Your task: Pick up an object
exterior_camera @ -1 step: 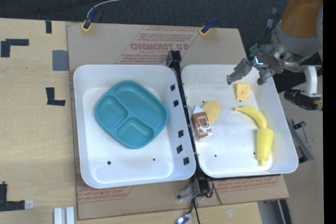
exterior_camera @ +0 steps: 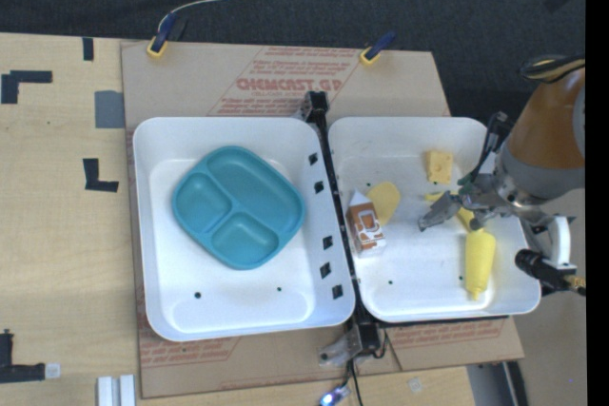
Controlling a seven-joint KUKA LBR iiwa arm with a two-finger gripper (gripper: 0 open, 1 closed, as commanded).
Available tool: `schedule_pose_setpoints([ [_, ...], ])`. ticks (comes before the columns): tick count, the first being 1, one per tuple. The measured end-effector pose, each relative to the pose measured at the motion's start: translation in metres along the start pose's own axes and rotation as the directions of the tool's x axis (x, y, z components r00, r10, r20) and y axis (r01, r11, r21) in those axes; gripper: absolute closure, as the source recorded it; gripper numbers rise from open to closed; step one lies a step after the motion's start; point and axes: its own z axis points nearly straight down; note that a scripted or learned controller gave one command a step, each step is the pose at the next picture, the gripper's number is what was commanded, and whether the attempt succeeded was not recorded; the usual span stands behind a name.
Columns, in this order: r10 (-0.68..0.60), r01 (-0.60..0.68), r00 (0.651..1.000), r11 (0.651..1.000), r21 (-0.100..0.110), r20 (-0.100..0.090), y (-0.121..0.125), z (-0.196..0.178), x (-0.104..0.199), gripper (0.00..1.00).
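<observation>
While the blue plate (exterior_camera: 238, 219) lay in the left bin (exterior_camera: 152, 299), the gripper (exterior_camera: 455, 210) hung with fingers spread in the right bin (exterior_camera: 419, 299), beside the corn (exterior_camera: 479, 263).

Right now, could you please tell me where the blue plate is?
The blue plate lies in the left bin, in the camera view's left half, across the divider from the small brown carton.

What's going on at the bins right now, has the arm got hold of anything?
The gripper is low in the right bin, with its fingers spread and nothing between them. It sits among the yellow pieces: a corn cob just below it, a cheese-like wedge above, and a yellow chip beside a small brown packet. The left bin holds a teal divided plate.
</observation>
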Motion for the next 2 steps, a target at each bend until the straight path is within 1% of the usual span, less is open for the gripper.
schedule_pose_setpoints([
  [1,-0.01,0.01,1.0,1.0,-0.015,0.002,0.037,0.017,0.003,0.0],
  [2,-0.009,0.009,1.0,1.0,-0.015,0.002,0.083,0.061,0.004,0.0],
])
